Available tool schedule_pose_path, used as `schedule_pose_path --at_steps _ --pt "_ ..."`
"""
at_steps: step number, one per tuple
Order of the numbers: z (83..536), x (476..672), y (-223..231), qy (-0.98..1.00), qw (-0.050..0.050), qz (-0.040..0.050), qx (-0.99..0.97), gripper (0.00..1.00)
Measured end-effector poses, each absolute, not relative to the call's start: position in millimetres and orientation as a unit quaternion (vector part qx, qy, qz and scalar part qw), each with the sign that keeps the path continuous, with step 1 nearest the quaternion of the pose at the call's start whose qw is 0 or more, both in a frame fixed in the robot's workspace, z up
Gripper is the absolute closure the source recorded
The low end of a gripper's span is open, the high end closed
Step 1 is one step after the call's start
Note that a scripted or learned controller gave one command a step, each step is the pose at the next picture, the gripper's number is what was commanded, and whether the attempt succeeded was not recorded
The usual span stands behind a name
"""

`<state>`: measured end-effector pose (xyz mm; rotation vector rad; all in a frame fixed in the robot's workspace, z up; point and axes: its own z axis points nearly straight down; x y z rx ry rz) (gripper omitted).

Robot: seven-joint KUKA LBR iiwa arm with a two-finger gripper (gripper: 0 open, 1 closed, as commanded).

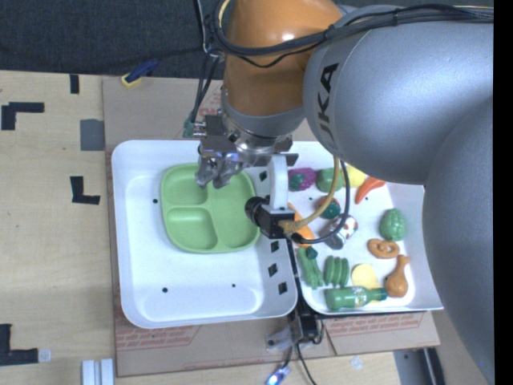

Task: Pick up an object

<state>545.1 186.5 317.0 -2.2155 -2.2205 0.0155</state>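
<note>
— Grey arm point(401, 111) leans over both bins, so the gripper point(215, 169) hangs above the green divided plate point(207, 215) in the left bin point(136, 295).
— Holding anything?
— Nothing visible; fingers look narrow, close together.
— The pickables?
— Toy food, like the green bottle point(353, 297), sits in the right bin point(417, 299).

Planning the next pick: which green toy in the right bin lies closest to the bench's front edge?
The green bottle, lying on its side at the right bin's front rim, below the other green pieces.
</note>
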Motion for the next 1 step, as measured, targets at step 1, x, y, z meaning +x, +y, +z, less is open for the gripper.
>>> schedule_pose_path --at_steps 1 --pt "319.1 480.1 144.9 -0.707 0.002 0.0031 -0.707 1.00"
